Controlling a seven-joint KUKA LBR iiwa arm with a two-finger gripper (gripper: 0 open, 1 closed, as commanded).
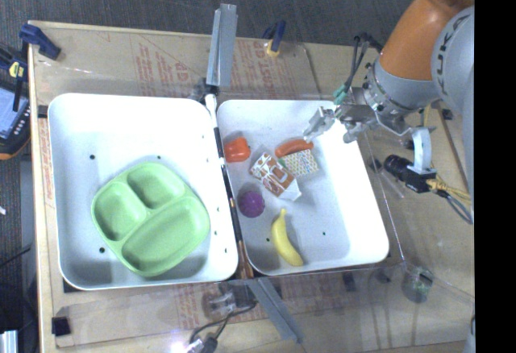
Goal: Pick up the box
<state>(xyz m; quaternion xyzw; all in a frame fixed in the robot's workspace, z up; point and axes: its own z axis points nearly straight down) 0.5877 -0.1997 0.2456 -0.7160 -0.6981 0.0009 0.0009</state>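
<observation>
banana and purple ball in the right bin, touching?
Apart. The camera view shows a strip of white bin floor between the banana and the purple ball, which lies up-left of the banana's upper tip.

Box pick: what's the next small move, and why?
Probably move the gripper left and toward the camera, over the box, before descending. It sits near the right bin's far edge, beside the orange-topped packet, with the box offset from it and not between its fingers.

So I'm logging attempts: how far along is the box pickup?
Nothing looks done yet: the box lies in the right bin among the banana and other toy food. In hand: the hand hovers near the bin's far right corner. Left: reach, grasp, lift.
</observation>
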